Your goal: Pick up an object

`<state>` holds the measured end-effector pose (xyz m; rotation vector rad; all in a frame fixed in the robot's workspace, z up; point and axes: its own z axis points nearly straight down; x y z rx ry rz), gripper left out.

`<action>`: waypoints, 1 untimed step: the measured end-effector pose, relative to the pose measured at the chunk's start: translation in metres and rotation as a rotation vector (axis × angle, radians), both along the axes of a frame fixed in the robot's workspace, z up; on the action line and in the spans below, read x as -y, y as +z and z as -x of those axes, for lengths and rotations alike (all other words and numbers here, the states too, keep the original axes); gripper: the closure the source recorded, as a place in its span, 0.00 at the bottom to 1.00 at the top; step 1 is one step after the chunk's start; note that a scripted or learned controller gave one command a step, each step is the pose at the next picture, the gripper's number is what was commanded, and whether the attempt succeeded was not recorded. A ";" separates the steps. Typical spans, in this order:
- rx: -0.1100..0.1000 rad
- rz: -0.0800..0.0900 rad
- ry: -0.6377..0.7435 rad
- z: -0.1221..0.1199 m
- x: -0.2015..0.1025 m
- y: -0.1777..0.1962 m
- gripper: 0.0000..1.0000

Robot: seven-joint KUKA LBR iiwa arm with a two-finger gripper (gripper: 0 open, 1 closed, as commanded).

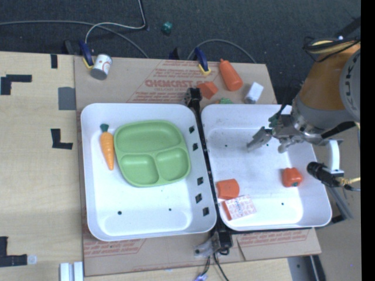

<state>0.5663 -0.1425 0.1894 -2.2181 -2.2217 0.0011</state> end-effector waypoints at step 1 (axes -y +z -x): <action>0.002 0.003 -0.002 0.011 0.073 0.032 0.00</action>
